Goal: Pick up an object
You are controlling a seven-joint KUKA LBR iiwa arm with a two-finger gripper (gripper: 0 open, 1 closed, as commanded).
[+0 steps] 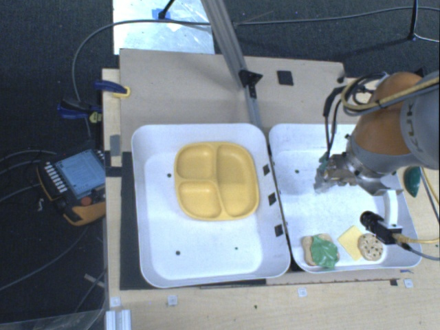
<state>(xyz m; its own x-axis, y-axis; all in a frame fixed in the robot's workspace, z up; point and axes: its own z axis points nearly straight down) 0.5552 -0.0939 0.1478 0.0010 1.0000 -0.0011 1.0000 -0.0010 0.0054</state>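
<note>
You see the gripper (328, 176) hanging low over the right bin (295, 150), near its middle, but you cannot tell whether it is spread or closed. The objects lie along that bin's near edge: a green leafy piece (323, 251), a yellow cheese slice (349, 240) and a speckled cookie (370, 247), side by side. A yellow divided plate (216, 181) sits in the left bin (158, 253).
</note>
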